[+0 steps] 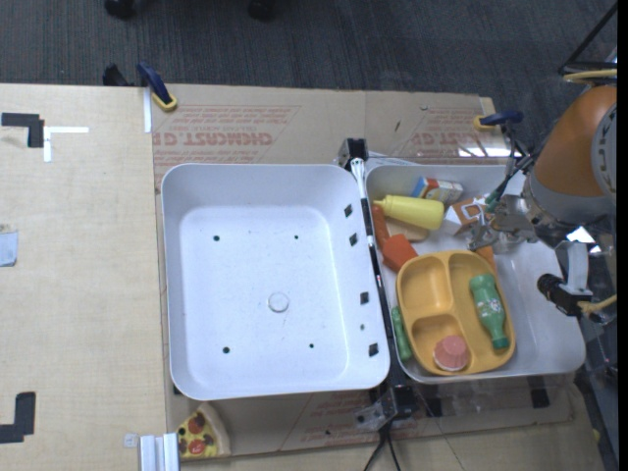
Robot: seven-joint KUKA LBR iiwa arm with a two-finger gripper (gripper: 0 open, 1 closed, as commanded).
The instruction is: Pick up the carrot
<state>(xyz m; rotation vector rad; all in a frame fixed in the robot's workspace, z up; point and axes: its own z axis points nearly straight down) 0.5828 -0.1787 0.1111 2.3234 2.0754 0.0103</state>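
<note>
We note two bins side by side: the left bin [186,263] and the right bin [549,346]. In the right bin a tray [432,292] lies toward the front, with a bottle [489,310] in its right compartment. Behind the tray lies a mustard bottle [412,210]; the carrot [396,249] sits between them, left. The gripper [488,232] hangs just right of the mustard bottle.
</note>
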